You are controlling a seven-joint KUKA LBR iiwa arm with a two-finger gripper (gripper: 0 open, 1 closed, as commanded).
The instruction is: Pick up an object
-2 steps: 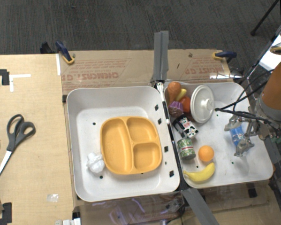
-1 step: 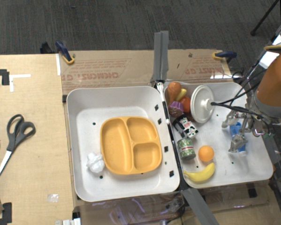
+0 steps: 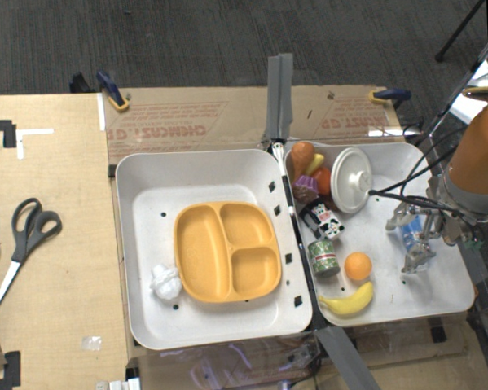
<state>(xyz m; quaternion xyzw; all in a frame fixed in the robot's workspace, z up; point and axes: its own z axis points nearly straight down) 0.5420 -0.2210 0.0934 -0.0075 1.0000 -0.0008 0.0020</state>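
My gripper [image 3: 406, 243] hangs low over the right side of the right bin [image 3: 445, 298], under the orange-banded wrist. Its two metal fingers [image 3: 416, 260] look spread apart, and a small blue object [image 3: 411, 234] lies between them; they do not look closed on it. To the left in the same bin lie an orange ball [image 3: 358, 266], a yellow banana [image 3: 347, 301], a green can [image 3: 323, 258], a black-and-white toy [image 3: 327, 221], a silver lid [image 3: 351, 180] and red and orange fruit [image 3: 304, 154].
The left bin [image 3: 140, 236] holds an orange divided plate [image 3: 228, 250] and a crumpled white lump [image 3: 164, 281]. Scissors [image 3: 25, 230] lie on the wooden bench at left. A grey divider bar [image 3: 280, 98] runs between the bins at the back. Cables trail near the arm.
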